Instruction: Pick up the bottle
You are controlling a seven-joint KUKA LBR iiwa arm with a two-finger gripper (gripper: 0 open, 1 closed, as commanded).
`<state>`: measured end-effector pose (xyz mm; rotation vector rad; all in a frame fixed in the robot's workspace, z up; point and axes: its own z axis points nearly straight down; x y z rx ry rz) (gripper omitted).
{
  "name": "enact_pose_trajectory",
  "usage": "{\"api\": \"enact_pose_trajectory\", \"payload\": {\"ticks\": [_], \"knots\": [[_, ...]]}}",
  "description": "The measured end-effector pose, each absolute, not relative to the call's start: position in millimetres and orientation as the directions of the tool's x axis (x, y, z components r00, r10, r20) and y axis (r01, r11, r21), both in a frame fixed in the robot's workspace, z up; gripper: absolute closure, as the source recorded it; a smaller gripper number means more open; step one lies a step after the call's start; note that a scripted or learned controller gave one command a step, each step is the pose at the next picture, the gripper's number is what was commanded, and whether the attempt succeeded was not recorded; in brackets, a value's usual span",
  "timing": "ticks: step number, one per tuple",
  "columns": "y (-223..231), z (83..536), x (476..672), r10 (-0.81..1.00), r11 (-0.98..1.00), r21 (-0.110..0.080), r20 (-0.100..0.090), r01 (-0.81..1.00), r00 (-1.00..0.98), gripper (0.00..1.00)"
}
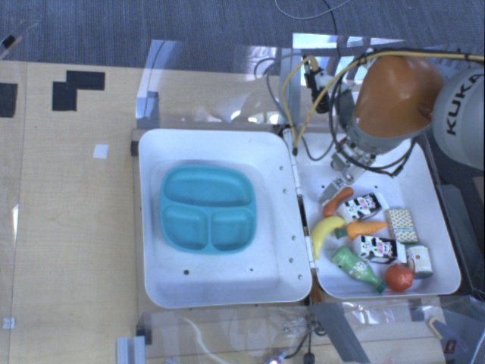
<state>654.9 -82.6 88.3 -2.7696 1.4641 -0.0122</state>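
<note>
The bottle (358, 269) is green and lies on its side near the front of the right bin (439, 226), its neck pointing toward the front right. It rests between a yellow banana (324, 233) and a red tomato (399, 277). My gripper (343, 177) hangs under the orange wrist band over the back of that bin. It sits well behind the bottle, just above an orange-red carrot-like piece (339, 201), and nothing is seen in it.
The right bin also holds two cow-patterned cartons (367, 203) (378, 249), an orange carrot (367, 228), a waffle-patterned block (401, 224) and a small box (420, 261). A teal divided plate (207, 207) lies in the left bin (227, 287). Cables loop behind the wrist.
</note>
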Motion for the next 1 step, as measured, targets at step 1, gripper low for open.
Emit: {"api": "enact_pose_trajectory", "payload": {"ticks": [1], "knots": [[-113.1,137.1,631.6,-0.904,-0.429,-0.009,0.0,-0.903,0.429,0.0]]}}
